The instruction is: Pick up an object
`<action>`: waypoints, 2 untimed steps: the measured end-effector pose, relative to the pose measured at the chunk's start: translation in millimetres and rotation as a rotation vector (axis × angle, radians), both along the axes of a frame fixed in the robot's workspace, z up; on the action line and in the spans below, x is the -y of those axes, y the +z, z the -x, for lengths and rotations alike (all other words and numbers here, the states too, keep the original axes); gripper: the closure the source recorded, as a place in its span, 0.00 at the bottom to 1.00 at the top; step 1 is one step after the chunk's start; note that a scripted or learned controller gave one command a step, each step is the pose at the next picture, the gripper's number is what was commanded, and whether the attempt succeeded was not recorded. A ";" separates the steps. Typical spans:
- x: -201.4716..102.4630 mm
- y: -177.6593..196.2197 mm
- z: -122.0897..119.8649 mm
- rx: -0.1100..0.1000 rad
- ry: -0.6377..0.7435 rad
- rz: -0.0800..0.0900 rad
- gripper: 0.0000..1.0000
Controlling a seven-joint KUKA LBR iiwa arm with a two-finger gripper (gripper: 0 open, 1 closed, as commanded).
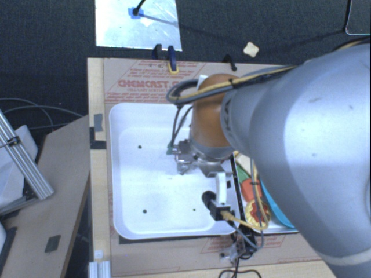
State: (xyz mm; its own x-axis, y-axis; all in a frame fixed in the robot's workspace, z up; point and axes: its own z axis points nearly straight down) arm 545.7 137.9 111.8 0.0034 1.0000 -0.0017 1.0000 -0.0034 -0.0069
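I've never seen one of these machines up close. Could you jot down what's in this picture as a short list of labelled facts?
arm: grey, orange band, reaching in from the right
hand: low over the left bin, near its right side
hand's grip: cannot tell
left bin: shallow, white, a few small dark dots on its floor
right bin: mostly hidden by the arm
colourful objects: orange, yellow and blue, partly visible in the right bin
bench surface: brown cardboard with red lettering
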 end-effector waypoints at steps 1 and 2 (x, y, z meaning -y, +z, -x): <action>-34.3 120.1 -42.3 0.021 0.010 -0.006 1.00; -32.2 123.2 -39.8 0.009 0.012 -0.003 1.00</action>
